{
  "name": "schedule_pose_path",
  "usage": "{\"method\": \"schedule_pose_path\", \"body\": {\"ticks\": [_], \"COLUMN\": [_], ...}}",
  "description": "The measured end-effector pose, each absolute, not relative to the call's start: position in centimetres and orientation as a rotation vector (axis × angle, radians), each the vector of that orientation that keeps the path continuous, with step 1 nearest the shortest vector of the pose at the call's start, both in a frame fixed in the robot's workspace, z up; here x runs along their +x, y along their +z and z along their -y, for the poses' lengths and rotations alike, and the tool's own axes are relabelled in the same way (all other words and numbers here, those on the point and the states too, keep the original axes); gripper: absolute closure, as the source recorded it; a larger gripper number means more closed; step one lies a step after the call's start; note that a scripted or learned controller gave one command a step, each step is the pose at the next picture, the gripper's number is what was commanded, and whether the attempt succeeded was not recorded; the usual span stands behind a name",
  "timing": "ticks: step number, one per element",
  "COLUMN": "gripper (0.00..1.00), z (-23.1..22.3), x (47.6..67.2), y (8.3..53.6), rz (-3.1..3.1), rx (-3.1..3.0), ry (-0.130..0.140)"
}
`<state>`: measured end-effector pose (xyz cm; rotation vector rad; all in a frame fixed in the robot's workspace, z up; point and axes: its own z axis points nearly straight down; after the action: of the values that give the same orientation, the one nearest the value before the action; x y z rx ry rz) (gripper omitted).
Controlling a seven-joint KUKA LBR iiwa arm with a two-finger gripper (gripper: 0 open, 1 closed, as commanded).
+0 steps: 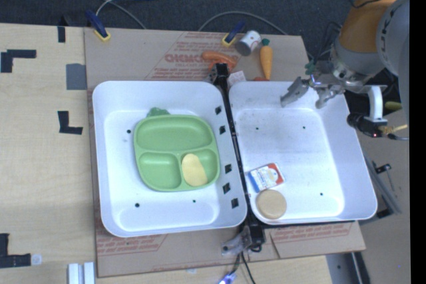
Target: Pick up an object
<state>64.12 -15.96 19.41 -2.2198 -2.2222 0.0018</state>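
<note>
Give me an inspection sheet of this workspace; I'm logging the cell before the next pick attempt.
Surface: two white bins, left bin and right bin, on cardboard.
Job's things: green divided plate with a yellow piece in the left bin; small packet and tan round disc in the right bin.
Clutter: toy carrot and a small grey cylinder behind the bins.
Grippers: gripper above the right bin's far edge, fingers spread, holding nothing.
Cables: white cable at the back.
Surroundings: dark floor.

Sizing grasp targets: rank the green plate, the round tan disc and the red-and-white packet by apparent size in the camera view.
1. green plate
2. and 3. round tan disc and red-and-white packet: they look alike in size, so no ranking between them.
</note>
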Motion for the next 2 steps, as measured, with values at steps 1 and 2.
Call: {"method": "schedule_pose_path", "body": {"ticks": [1,2], "gripper": [0.00,0.00], "z": [13.1,11.9], "x": [59.1,53.8], "y": [8.8,8.7], "rz": [2.222,2.226], "rx": [-2.220,-2.225], "ry": [0.000,-0.004]}}
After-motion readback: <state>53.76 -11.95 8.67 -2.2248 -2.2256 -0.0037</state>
